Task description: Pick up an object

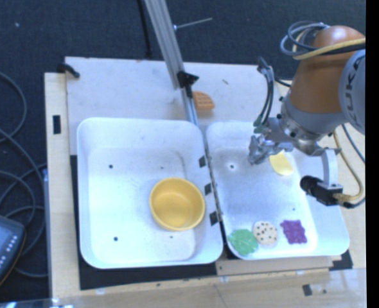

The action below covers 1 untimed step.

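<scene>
**me:** While I've got the feed up, front row first. Along the near edge of the right bin (318, 239) sit three small pieces: a green one (243, 241) in the corner, a cream cookie-looking one with dark spots (264, 233) touching it, and a purple one (294, 231) just beside that. The left bin (99, 191) has a yellow bowl (176, 203). My worry with the front trio is they're packed close and tucked against the wall, so a grab could clip the rim or shove a neighbour.

**bench_lurker:** and the hand?

**me:** The hand (261, 151) is further back, over the far part of the right bin. I can't tell how far open it is from this angle, and I see nothing in it. Just beside it lies a pale yellow piece (282, 165), flat and roundish, my guess for the target. It looks thin, so the tips could skate over it or push it toward the wall.

**bench_lurker:** anything behind?

**me:** An orange thing (203, 101) on the counter (125, 85) past the bins, by the metal pole (167, 40).
</scene>
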Tool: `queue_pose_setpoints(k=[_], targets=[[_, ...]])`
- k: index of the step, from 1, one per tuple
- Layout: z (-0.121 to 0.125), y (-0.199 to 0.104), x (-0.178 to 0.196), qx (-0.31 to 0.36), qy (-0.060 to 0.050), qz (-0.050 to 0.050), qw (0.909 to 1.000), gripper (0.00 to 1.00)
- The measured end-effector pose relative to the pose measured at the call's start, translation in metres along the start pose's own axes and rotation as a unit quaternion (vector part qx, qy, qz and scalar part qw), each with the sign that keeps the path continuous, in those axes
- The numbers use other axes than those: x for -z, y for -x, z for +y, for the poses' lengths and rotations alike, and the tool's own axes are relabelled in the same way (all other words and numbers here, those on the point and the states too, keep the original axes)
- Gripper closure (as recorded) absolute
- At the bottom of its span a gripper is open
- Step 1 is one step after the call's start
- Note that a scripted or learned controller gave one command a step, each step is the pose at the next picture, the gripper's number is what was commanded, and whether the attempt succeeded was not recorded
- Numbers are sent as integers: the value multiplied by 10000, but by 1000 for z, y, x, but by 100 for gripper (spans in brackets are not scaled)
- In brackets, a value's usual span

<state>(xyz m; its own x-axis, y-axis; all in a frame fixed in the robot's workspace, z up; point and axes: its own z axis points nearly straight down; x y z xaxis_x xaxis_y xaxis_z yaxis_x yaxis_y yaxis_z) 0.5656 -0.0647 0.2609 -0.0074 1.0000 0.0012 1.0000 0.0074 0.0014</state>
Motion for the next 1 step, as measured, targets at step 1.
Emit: queue_pose_setpoints(k=[1], targets=[[-20, -46, -15, -8, -9, -4, 10000, 100]])
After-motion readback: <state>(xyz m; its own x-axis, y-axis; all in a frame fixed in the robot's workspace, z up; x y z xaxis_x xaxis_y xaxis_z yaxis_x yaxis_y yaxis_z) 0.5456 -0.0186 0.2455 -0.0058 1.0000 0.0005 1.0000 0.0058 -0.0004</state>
